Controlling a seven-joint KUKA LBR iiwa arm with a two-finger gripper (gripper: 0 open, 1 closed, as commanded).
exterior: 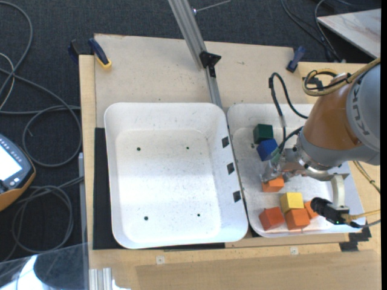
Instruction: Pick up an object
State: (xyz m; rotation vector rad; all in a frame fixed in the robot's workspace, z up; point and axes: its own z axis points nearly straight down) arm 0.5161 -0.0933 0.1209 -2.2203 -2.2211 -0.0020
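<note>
Orange, small and blocky, the orange block (273, 184) lies on the right bin (242, 162) floor, directly under the gripper (273, 173), which hangs low in the middle of that bin. Whether the jaws are spread or clenched cannot be told, so no grasp is confirmed; the lift looks undone. A blue block (266, 149) and green block (263, 132) sit just beyond, farther back. Nearer lie a yellow block (293, 201) and two more orange ones. The left bin (121, 162) sits alongside.
</note>
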